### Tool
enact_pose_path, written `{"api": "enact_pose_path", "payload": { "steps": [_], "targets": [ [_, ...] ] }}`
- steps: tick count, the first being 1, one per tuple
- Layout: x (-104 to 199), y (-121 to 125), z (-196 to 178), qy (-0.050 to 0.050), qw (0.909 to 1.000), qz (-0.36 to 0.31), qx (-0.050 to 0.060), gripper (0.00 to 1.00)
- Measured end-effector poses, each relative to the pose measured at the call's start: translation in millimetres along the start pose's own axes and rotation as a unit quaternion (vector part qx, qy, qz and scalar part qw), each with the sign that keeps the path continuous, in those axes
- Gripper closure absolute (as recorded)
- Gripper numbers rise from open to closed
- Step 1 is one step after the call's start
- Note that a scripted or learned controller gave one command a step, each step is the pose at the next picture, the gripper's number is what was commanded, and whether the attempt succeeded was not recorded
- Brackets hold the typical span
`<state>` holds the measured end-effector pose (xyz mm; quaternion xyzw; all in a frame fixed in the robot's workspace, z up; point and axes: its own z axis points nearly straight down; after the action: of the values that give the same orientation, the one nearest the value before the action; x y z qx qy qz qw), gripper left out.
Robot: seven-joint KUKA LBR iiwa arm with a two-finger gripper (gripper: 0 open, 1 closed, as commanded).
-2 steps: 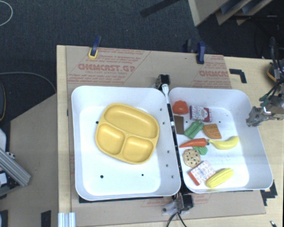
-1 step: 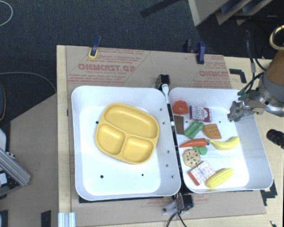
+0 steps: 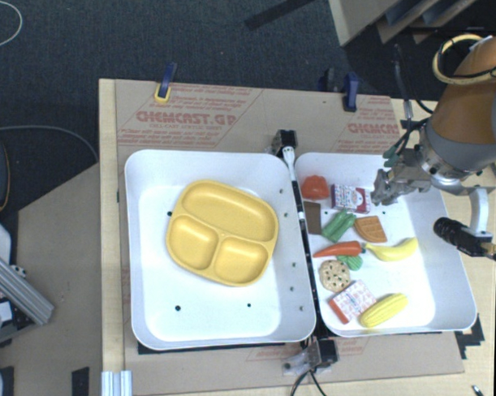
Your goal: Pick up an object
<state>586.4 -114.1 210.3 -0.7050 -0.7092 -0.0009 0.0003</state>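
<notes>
Claw [image 3: 384,192] (fingers' state unclear) over right bin [image 3: 449,265] nr back edge, beside red-white packet [image 3: 349,197].

Small toy foods scattered across right bin [image 3: 453,265]: banana [image 3: 393,250], corn [image 3: 383,309], carrot [image 3: 339,250], cookie [image 3: 334,275], tomato [image 3: 315,186] near top-left corner.

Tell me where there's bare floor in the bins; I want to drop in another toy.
Left bin: bare strips along its near and left walls, around the yellow tray. Right bin: bare along its right side, beyond the banana and corn. Its left half is crowded with toy food; the end effector hangs over its far part.
</notes>
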Motion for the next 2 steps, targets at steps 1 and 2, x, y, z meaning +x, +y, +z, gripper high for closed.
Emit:
{"api": "enact_pose_path", "payload": {
  "steps": [1, 2],
  "targets": [
    [47.0, 8.6, -10.0, 0.0, 1.0, 0.0, -0.001, 1.0],
    [106.4, 24.8, -4.4, 0.0, 1.0, -0.001, -0.001, 1.0]
  ]
}}
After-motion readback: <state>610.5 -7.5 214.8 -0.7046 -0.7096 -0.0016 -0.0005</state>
